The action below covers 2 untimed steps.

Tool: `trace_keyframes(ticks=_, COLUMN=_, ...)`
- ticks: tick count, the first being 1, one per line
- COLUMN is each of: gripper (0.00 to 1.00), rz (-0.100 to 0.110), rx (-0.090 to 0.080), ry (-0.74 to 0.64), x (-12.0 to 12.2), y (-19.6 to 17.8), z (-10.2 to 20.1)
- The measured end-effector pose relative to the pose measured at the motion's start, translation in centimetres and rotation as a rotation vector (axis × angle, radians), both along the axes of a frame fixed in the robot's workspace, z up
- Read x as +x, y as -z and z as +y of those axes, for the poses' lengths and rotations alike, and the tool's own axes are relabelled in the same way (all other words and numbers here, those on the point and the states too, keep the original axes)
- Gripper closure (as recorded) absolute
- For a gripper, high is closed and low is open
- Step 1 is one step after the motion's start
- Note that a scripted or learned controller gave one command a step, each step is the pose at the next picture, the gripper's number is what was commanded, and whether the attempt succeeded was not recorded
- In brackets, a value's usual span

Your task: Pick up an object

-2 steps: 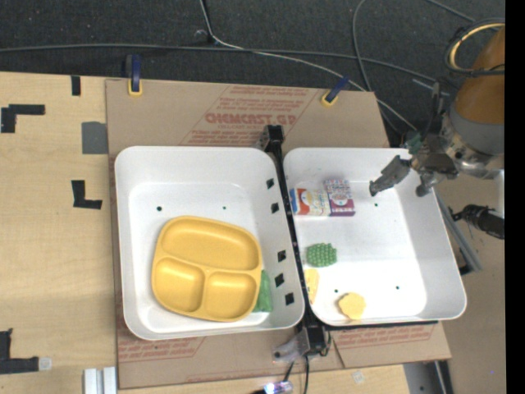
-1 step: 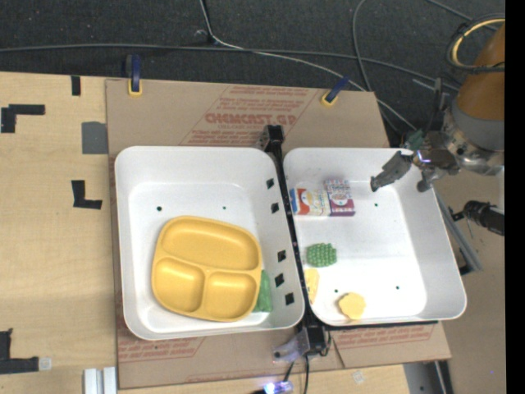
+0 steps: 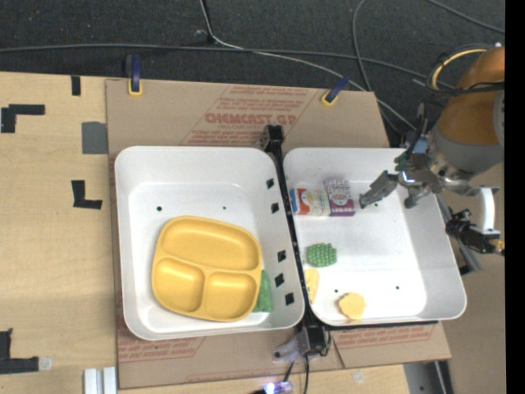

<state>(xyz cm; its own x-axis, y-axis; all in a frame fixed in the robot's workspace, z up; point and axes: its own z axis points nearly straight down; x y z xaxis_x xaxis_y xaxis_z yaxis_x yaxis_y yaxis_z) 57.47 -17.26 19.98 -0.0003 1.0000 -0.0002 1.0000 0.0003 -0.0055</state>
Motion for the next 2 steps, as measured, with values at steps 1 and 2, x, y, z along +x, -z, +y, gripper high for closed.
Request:
trace_keyframes(ticks=1, gripper=0.00, rz=0.001, rx=0.001, ry=-0.001, x=0.0, y=6.4, z=0.2)
trace_keyframes(ticks=2, gripper=0.00, rz=-0.005, rx=-0.002, ry=-0.001, x=0.0, y=11.7, z=0.2)
